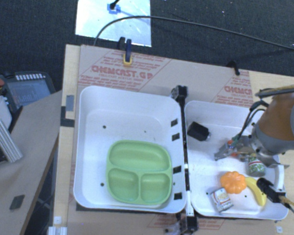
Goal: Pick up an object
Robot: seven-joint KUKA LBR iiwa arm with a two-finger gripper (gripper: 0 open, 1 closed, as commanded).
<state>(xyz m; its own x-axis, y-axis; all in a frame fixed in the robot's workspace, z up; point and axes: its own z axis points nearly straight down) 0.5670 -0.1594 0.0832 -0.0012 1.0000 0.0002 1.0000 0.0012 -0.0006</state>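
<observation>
The left bin (90, 134) holds a green divided plate (139, 172). The arm (287, 124) reaches over the right bin (201, 198); the gripper (232, 149) is low inside it, grip state indeterminate. Near it lie a yellow banana (255, 191), orange fruit (233, 182), black block (198, 131) and small can (222, 199).

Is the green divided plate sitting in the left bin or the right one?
In the left bin: the green divided plate lies flat inside its walls.
</observation>
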